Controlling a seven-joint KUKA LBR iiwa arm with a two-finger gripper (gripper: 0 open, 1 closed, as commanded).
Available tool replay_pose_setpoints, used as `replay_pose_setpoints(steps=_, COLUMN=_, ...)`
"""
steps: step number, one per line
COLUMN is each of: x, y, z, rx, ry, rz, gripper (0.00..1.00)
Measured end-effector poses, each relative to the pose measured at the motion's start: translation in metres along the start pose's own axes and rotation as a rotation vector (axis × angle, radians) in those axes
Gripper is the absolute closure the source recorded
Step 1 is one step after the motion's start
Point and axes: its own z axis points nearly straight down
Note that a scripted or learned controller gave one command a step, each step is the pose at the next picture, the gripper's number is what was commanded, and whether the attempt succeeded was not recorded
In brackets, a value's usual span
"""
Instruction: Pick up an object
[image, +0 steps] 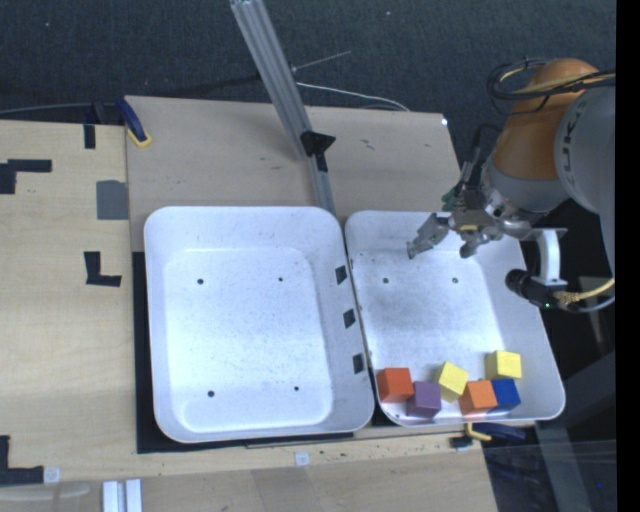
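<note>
The wooden bench (230, 150) carries 2 shallow white bins side by side, the left bin (160, 300) touching the right bin (525, 340). Dark tape marks (95, 268) lie on its left part.

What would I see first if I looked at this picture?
Probably the little colored blocks bunched along the near edge of the right bin: orange block, purple block, two yellow, another orange and a blue block. Next, the grey and orange robot arm at the right, its gripper open over the bin's far end, holding nothing.
</note>
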Motion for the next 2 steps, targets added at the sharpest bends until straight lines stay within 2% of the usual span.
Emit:
replay_pose_setpoints(steps=1, x=0.034, y=-0.02, z=-0.01, rx=0.001, ry=0.001, rz=-0.002, gripper=0.0)
replay_pose_setpoints(steps=2, x=0.151, y=0.002, z=0.006, rx=0.0, ry=0.002, rz=-0.007, gripper=0.0)
